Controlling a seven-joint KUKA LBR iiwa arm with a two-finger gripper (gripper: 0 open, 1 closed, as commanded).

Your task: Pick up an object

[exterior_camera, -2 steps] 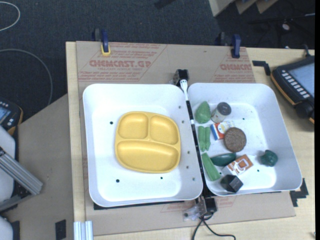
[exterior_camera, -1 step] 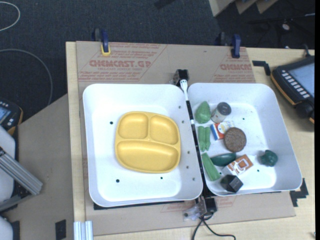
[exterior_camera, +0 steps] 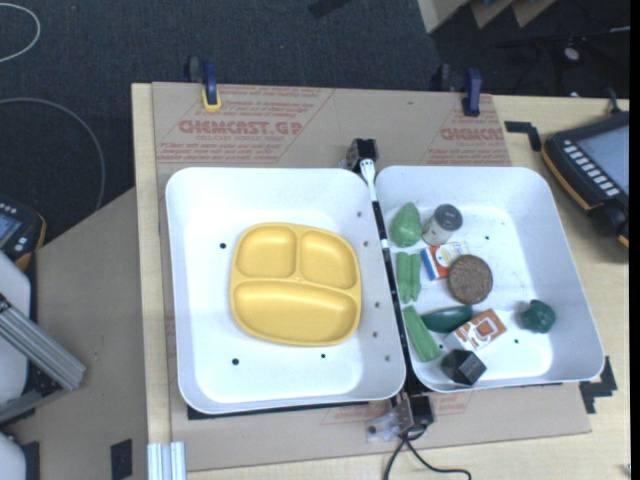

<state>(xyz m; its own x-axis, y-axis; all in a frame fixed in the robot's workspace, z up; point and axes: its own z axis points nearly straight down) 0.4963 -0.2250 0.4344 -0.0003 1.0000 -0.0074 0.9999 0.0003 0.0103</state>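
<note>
Two white bins sit side by side on the tabletop (exterior_camera: pixel 300 118); right bin (exterior_camera: pixel 560 258) holds the candidates, clustered toward 9 o'clock, brown disc (exterior_camera: pixel 469 278) central. Left bin (exterior_camera: pixel 190 268) carries a yellow tray (exterior_camera: pixel 296 283), likely the drop spot. Hand state: cannot tell.

A dark carpeted floor (exterior_camera: pixel 90 48) is seen beyond the counter (exterior_camera: pixel 290 118), crossed by thin white cables (exterior_camera: pixel 95 133).

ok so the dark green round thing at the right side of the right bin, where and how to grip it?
Probably straight from above, pinching across the middle of the dark green ball. It looks compact and roundish and sits apart from the cluster, with bare bin floor around it; nearest is the orange-and-white packet to its left. Aligning the pincer away from the packet seems safest.
</note>
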